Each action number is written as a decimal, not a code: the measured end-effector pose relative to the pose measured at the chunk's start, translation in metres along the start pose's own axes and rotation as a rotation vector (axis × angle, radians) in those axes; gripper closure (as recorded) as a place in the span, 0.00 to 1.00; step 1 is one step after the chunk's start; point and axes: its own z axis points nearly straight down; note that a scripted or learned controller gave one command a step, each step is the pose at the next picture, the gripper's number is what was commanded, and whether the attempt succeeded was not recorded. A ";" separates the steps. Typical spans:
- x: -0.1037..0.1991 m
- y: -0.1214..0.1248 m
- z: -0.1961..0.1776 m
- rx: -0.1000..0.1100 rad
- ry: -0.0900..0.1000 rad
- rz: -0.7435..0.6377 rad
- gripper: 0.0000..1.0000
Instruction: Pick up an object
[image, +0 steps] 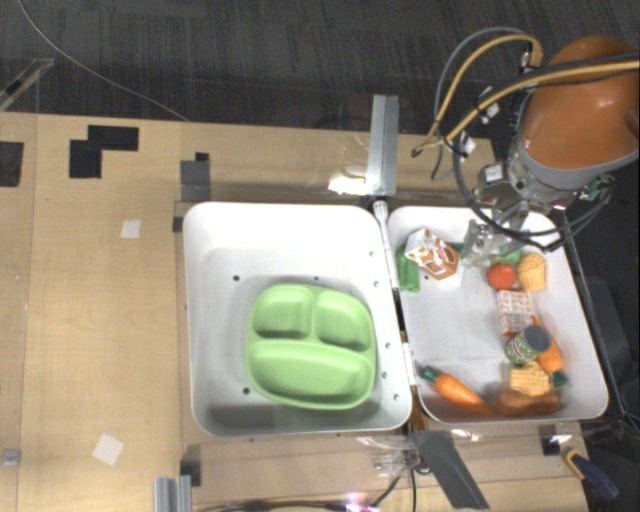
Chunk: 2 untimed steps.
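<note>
The right bin (450, 330) holds several small toy foods. A white and orange carton (433, 255) lies at its top left with a green piece (408, 272) beside it. A red tomato (502, 276) and a yellow corn piece (533, 270) sit near the top right. Down the right side lie a checkered block (514, 305), a round tin (521, 349) and a yellow waffle piece (529, 380). A carrot (455, 388) lies along the bottom. My gripper (483, 240) hangs over the bin's top edge, just above the tomato and right of the carton.
The left bin (210, 300) bears a green three-compartment tray (308, 344). A metal post (381, 150) stands behind the wall between the bins. Cables (470, 60) loop above the orange wrist (580, 100) at the top right.
</note>
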 end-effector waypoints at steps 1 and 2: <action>-0.047 -0.028 -0.092 0.005 -0.002 0.093 1.00; -0.048 -0.029 -0.103 0.008 -0.006 0.095 1.00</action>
